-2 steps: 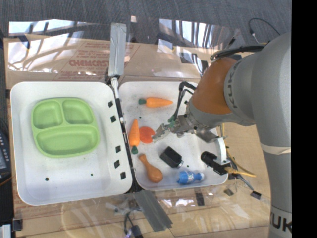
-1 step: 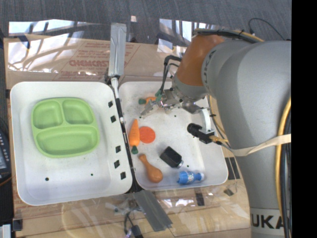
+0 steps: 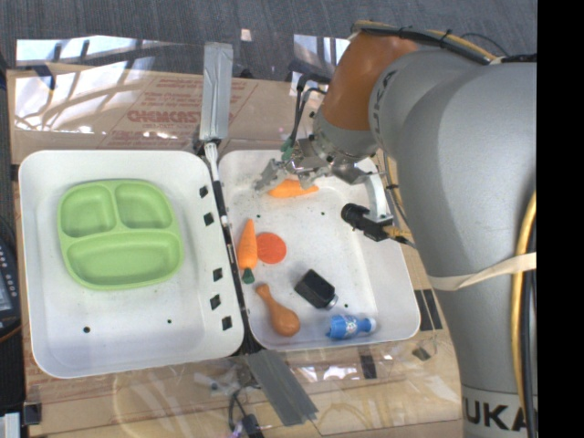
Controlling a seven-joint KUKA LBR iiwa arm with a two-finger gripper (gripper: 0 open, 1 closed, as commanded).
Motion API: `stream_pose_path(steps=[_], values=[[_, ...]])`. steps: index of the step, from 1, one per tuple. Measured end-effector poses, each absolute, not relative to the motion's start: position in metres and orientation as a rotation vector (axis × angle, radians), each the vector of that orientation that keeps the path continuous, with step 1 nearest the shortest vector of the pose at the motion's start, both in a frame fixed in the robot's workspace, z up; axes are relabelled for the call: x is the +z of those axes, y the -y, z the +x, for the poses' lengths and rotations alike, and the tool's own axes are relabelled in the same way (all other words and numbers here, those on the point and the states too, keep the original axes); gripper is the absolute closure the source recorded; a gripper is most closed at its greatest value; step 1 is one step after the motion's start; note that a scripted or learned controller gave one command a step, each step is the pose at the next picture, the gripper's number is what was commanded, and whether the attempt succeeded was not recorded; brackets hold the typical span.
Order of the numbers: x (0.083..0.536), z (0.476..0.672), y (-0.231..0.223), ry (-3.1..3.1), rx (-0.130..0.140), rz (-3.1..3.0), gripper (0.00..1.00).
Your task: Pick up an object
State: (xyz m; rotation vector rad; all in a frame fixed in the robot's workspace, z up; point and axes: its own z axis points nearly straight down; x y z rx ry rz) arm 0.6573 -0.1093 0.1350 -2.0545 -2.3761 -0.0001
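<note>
My gripper (image 3: 285, 173) hangs low over the far end of the right bin (image 3: 388, 263). A small orange piece (image 3: 294, 189) lies on the bin floor right below and beside it, touching or nearly touching. Nearer the middle, an orange carrot (image 3: 247, 245) lies by the left wall with a red-orange disc (image 3: 271, 247) against it. A black block (image 3: 315, 288), a brown drumstick (image 3: 278, 311) and a small blue bottle (image 3: 349, 326) lie toward the near end.
The left bin (image 3: 55, 336) holds a green divided plate (image 3: 119, 231). A ridge with black clips (image 3: 219, 245) separates the two bins. The grey arm (image 3: 456, 172) covers the right bin's right side.
</note>
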Motion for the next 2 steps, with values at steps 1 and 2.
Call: stream_pose_path(steps=[1,2], values=[[0.091,0.656,0.137,2.302,0.005,-2.131,0.00],[0.093,0.657,0.171,2.368,0.000,-2.066,0.00]])
